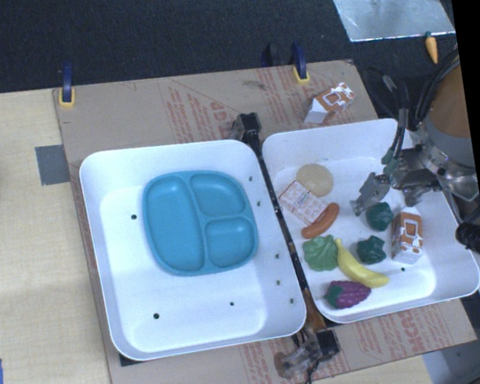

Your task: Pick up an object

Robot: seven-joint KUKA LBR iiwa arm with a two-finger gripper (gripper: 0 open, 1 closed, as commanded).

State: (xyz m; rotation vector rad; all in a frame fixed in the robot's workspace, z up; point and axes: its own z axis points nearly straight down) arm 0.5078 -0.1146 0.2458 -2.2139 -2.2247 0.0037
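Toy foods, among them a banana (359,267) and grapes (348,293), lie in our right bin (353,137); our tool (382,196) hangs spread just above a dark green piece (378,214)

Grey arm (446,133) with orange band (black cables alongside), dark metal gripper (381,190)

Arm clipped at the right edge, gripper tips lost in clutter

The arm (449,124) runs out of frame at right; whether the gripper (384,196) has closed on the dark green piece (379,215) can't be made out, and the carton (407,235) print is unreadable.
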